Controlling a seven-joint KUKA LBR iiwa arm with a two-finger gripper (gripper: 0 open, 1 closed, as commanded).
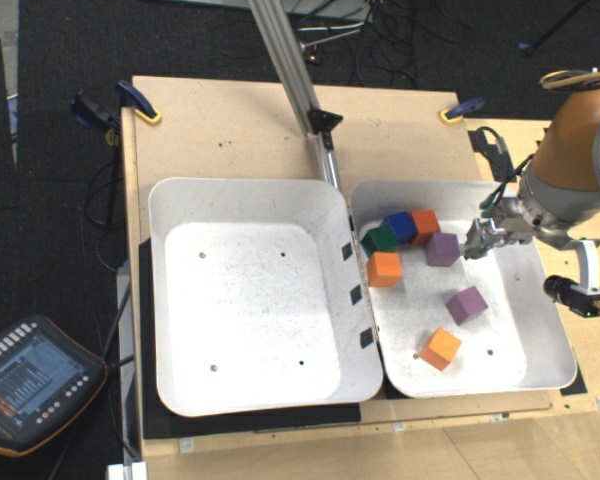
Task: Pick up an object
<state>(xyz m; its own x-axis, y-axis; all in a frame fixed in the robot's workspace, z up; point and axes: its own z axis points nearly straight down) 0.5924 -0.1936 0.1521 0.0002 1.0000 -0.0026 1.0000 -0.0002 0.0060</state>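
Several small blocks lie in the right bin point(540, 363). A blue block point(401, 226), a green block point(382, 238) and an orange block point(425, 224) cluster at its far left, with another orange block point(384, 268) just in front of them. A purple block point(442, 249) sits near the middle, a second purple block point(466, 304) lies nearer the front, and an orange block point(441, 348) lies closest to the front. My gripper point(477, 241) hangs low just right of the middle purple block, with nothing seen between its fingers.
The left bin point(180, 208) stands beside the right one, split from it by a raised rim point(355, 268). A slanted metal pole point(285, 53) runs down to the bins' far edge. A teach pendant point(30, 378) lies off the bench at lower left.
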